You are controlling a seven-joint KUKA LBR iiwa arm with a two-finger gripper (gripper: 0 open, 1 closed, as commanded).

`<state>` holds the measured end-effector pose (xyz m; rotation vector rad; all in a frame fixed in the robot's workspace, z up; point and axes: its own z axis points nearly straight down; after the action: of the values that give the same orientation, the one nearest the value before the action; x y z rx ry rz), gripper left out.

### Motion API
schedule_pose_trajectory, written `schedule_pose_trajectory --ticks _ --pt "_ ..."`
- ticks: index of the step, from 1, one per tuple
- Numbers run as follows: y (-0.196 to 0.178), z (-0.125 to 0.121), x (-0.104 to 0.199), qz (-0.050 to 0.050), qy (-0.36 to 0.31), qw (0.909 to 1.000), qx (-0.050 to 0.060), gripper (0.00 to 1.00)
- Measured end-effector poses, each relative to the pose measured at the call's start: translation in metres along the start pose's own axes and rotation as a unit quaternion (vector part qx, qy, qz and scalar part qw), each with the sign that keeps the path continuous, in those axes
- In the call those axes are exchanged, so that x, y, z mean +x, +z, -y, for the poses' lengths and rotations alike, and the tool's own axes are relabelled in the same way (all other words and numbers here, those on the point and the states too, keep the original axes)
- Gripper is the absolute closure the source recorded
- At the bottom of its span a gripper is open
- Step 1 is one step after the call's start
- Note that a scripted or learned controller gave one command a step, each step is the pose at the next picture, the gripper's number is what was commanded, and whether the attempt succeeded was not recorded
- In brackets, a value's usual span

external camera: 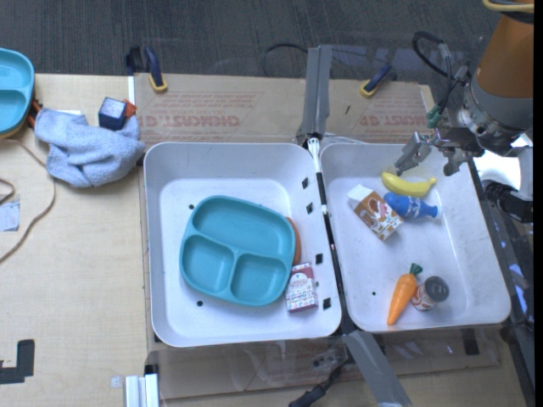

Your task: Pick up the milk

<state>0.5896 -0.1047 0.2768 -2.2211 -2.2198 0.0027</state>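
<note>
Milk, in the form of a small carton (374, 213) with a white top and brown-and-red printed sides, lies tilted on its side in the upper left part of the right bin (475, 261). Just right of it rests a blue bottle-shaped toy (412, 207), and a yellow banana (407, 183) lies across the top of that toy, just above the carton's upper right corner. Lower in the same bin, an orange carrot (401, 296) with a green top leans beside a small round can (432, 292), the two touching or nearly so.

At the upper right of the frame the grey arm with its orange band reaches in, and the gripper (417, 153) hangs over the bin's upper edge, just above the banana and apart from the carton. Its two fingers look spread, with nothing between them.

In the left bin (165, 253) a teal divided plate (237, 250) sits near the centre, and a small pink-and-white carton (302, 288) lies against the plate's lower right rim. On the bench at the upper left of the frame a crumpled grey cloth (85, 148) lies beside a small dark blue cube (112, 112), and part of another teal dish (13, 87) shows at the left edge.
</note>
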Motion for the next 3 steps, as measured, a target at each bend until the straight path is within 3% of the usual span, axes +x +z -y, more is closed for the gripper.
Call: schedule_pose_trajectory --ticks 1,2,3 --pt "0.106 0.024 0.009 0.000 0.046 0.9989 0.001 0.00" --pt "0.185 0.014 -0.004 0.000 0.038 0.9993 0.000 0.00" --pt "0.175 0.014 -0.006 0.001 0.040 0.9992 -0.001 1.00"
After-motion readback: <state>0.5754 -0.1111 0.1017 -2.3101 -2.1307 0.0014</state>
